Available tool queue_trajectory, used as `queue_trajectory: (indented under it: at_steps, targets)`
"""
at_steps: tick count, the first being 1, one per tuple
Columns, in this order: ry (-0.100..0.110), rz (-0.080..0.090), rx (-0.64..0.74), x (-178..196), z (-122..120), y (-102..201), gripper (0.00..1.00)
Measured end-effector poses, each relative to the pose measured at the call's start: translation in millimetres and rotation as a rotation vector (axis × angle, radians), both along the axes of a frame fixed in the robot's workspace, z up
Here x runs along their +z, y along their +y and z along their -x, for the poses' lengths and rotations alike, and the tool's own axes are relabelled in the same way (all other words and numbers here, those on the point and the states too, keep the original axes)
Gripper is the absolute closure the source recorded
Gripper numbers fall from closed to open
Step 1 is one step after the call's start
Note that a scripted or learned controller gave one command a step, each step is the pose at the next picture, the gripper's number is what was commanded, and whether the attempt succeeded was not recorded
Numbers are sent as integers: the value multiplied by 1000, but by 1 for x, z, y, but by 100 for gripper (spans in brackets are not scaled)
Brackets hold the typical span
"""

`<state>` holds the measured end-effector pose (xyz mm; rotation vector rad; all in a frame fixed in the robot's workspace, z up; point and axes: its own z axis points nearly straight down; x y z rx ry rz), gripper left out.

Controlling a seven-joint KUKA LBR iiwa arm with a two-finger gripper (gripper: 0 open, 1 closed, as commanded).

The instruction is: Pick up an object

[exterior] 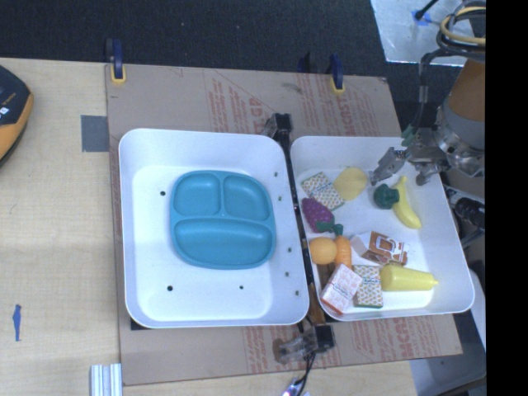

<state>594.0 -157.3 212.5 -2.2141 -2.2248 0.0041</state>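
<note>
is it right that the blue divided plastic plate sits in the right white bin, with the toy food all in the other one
Not quite. The camera view shows the blue divided plastic plate in the left white bin. The toy food, such as the yellow plastic banana and purple grapes, lies in the other one, the right white bin.

I see the wooden bench (58, 246), brown cardboard sheet (247, 97) clamped on it, two white bins (140, 304) side by side, grey tape patch (94, 133) at left

Blue divided plate (222, 219) in left bin (140, 295); clamps (116, 60) on cardboard sheet (247, 97); yellow-black device (10, 110) at bench's left edge.
</note>
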Motion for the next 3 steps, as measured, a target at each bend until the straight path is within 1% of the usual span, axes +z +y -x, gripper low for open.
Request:
queue_trajectory:
  at_steps: [1, 2, 3]
  targets:
    - [3, 2, -1, -86, -8, -43, 0]
    - [-3, 3, 3, -122, -35, -54, 0]
    - [-5, 1, 6, -107, -36, -54, 100]
